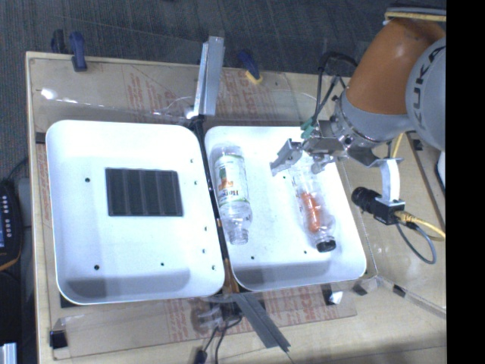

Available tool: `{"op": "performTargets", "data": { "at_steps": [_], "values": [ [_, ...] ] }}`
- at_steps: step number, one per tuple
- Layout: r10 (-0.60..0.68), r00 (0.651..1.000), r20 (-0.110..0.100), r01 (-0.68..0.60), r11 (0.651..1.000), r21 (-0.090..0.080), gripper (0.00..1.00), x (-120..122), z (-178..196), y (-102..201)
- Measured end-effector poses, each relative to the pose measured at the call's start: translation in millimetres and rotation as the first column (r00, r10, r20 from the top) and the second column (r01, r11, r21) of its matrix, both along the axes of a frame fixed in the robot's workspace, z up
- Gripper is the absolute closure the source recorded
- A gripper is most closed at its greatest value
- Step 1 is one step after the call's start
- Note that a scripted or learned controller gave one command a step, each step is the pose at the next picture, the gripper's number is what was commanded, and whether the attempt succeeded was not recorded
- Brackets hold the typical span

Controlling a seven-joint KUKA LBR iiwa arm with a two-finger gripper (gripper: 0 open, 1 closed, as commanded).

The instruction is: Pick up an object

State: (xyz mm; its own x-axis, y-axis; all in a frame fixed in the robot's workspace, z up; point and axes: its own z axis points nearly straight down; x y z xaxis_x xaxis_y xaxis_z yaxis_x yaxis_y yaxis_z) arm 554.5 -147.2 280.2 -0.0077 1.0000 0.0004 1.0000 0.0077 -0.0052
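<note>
Occupying the left side of the bench, the left bin carries a dark ribbed panel on its floor. The right bin holds a clear bottle with an orange-and-white label near its left wall and a second clear bottle with orange contents further right. The gripper hangs above the second bottle's upper end with fingers spread apart, gripping nothing.
</note>
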Motion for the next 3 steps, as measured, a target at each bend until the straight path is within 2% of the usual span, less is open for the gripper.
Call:
{"op": "performTargets", "data": {
  "at_steps": [1,2,3],
  "values": [
    [0.0,1.0,0.0,0.0,1.0,0.0,0.0,0.0,0.1,0.0],
    [0.004,1.0,-0.003,-0.004,1.0,0.0,1.0,0.4,9.4,0.5],
    [0.004,1.0,-0.003,-0.004,1.0,0.0,0.0,0.4,9.5,0.4]
  ]
}}
